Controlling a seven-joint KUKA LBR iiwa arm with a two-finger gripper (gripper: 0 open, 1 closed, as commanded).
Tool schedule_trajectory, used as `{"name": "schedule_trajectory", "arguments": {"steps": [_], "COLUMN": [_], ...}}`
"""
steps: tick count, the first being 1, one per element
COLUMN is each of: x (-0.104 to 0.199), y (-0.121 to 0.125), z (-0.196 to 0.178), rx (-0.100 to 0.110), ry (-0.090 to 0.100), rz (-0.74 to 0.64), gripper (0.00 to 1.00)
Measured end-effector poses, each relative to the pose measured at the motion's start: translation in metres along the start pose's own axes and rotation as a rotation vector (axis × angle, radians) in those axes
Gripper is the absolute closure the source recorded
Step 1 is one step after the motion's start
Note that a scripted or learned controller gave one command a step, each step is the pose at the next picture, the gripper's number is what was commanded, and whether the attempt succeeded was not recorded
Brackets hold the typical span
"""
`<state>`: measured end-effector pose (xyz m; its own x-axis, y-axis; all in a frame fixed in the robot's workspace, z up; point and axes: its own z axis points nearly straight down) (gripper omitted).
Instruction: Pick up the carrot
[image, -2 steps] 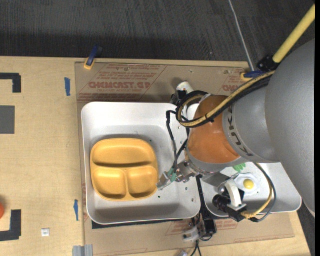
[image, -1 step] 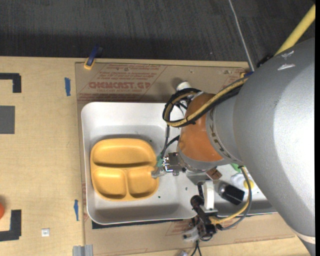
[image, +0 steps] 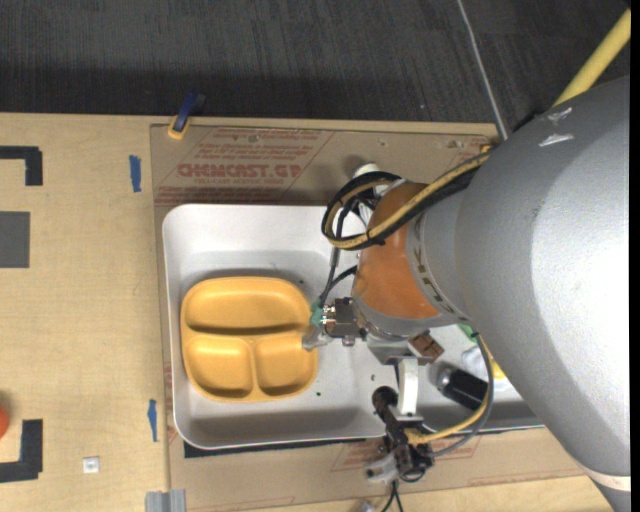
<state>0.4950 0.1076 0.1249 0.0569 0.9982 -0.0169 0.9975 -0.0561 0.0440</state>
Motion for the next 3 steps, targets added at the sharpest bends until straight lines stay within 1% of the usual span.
{"name": "schedule_trajectory", "arguments": {"steps": [3], "x": [-0.001], "y": [-0.0007], "z": [0.0006], "rx": [0.007], "ry": [-0.001], "rz": [-0.068], "gripper": [0.0]}}
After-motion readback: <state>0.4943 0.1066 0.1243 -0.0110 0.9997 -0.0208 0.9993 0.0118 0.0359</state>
